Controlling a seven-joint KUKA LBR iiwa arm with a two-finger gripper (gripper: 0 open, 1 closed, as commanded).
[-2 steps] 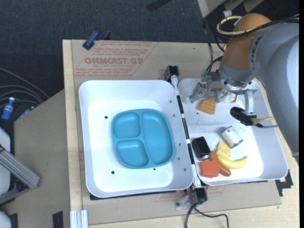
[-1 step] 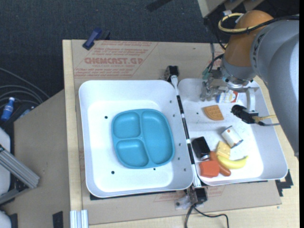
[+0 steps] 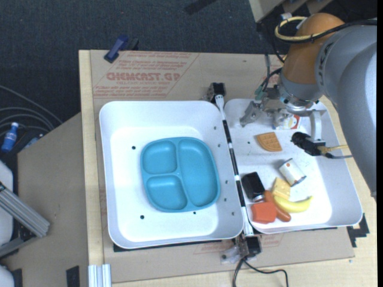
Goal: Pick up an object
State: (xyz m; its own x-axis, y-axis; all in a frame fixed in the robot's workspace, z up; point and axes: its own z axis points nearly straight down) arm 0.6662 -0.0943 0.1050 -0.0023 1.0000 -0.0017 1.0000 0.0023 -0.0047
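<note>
A wooden bench [image 3: 149, 73] printed with red lettering carries two white bins, left [image 3: 119, 220] and right [image 3: 341, 202], side by side.

camera view: fixed overhead | slanted down | both bins [image 3: 114, 178] framed | arm [image 3: 353, 64] enters right

In the right bin [image 3: 335, 211], a tan waffle-like piece [image 3: 268, 141] lies flat toward the far side, a white cylinder [image 3: 291, 171] lies on its side nearer, and a yellow banana [image 3: 291, 198], an orange block [image 3: 263, 212] and a black block [image 3: 252, 185] cluster at the near edge.
</note>
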